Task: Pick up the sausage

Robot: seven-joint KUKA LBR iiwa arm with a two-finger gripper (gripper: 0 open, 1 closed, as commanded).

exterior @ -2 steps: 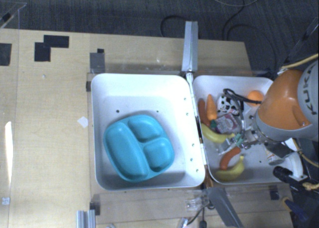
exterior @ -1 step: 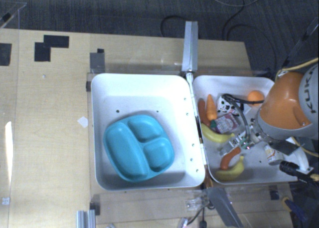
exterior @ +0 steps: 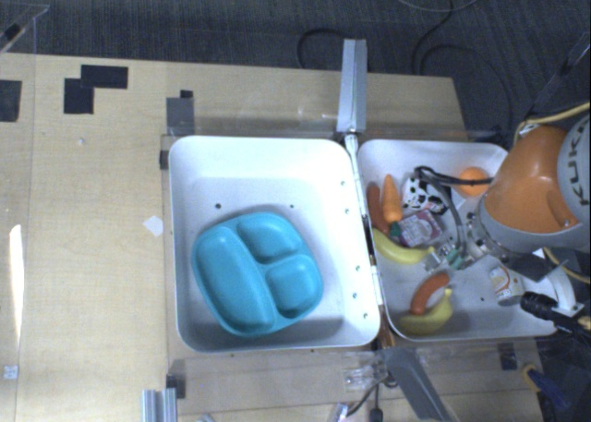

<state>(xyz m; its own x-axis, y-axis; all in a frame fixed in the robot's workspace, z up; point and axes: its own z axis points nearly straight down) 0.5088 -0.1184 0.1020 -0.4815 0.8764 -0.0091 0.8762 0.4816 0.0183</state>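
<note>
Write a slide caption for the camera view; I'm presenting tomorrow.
KUKA arm's gripper hovers over the right bin, above the sausage and bananas; blue tray in left bin.

Partial black lettering, approx. "KU", on grey arm casing (exterior: 580, 166) at right edge, cut off by frame. Small tags or stickers on bench (exterior: 92, 226) at left, too small to read. No other legible text, nos. or brand marks on bins or on items inside.
</note>
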